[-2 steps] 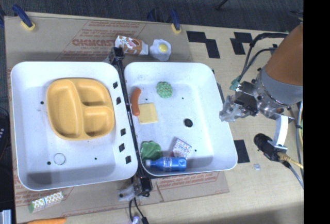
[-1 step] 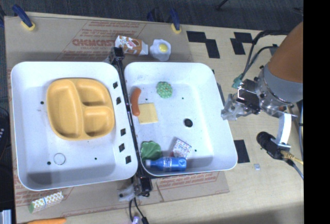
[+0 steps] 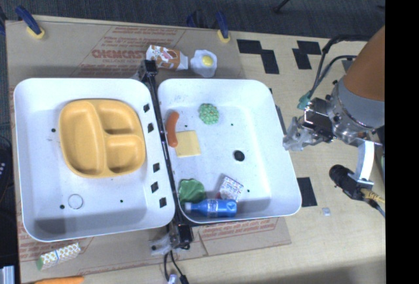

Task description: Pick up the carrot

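**Carrot lying in the right bin, end effector outside it**

The carrot, a slim orange stick, is seen lying near the left wall of the right bin, just beside a flat pale yellow square. A bumpy green ball, a small black disc, a crinkled wrapper, a green leafy piece and a glossy blue bottle are also held there. A moulded yellow tray with compartments is set in the left bin. Red print on the cardboard is too blurred to be read. The end effector is placed over the bench, beyond the right bin's rim; how far it is open cannot be told.
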`<state>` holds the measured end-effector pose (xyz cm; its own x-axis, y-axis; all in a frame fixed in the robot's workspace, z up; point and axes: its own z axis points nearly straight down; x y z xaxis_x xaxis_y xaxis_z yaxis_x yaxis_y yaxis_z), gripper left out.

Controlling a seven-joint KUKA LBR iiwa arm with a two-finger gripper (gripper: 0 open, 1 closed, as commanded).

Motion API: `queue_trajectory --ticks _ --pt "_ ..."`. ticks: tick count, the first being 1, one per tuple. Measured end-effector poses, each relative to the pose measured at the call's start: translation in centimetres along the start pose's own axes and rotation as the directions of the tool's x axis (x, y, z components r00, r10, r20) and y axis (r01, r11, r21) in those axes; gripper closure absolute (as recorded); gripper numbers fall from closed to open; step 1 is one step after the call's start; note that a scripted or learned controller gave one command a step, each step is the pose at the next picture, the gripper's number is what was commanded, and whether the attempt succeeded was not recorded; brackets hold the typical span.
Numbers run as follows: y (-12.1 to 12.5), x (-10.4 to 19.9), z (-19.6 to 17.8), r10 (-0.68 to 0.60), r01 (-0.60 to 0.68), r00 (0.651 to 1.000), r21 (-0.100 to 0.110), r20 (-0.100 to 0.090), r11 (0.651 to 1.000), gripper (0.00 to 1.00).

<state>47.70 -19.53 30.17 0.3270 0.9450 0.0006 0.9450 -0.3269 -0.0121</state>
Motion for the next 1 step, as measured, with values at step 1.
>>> queue_trajectory --ticks 1 --pt "0.01 0.03 -0.99 -0.007 0.007 1.000 0.002 0.000 1.000 1.00"
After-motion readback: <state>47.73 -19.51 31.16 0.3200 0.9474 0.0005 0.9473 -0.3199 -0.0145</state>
